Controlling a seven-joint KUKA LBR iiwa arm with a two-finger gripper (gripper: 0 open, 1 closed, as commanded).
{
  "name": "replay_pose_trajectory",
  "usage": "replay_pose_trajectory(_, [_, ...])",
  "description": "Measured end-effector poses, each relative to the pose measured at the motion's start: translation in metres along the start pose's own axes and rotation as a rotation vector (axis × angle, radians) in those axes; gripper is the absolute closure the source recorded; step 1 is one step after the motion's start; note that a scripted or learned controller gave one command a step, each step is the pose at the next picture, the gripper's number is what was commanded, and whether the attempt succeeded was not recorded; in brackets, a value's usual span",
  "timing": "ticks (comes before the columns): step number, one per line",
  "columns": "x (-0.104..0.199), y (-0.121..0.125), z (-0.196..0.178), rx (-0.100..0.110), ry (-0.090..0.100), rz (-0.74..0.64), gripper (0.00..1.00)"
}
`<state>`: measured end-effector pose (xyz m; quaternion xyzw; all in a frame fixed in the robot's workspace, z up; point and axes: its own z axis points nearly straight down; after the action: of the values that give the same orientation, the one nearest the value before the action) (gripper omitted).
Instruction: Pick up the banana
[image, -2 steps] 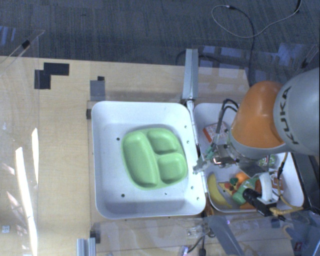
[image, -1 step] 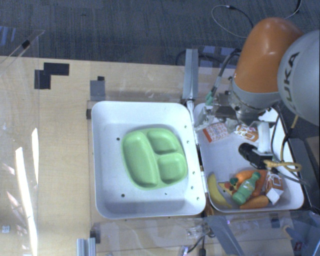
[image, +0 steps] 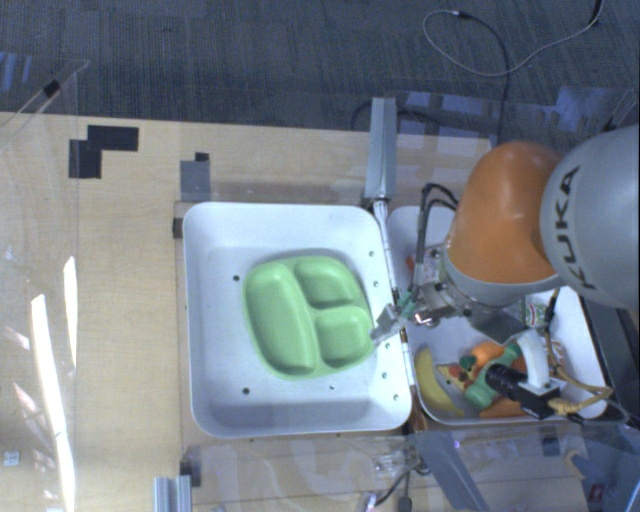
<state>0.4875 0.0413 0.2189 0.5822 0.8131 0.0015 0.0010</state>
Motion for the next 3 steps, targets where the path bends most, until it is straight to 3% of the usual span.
replay_pose_trajectory(1, [-0.074, -0.025, 0.035, 0.000, -0.001, -0.046, 0.00])
replay_pose_trajectory(2, [-0.063, -0.021, 0.034, -0.001, -0.001, -0.126, 0.00])
replay_pose_trajectory(3, [-0.063, -0.019, 0.023, -0.007, -0.002, -0.125, 1.00])
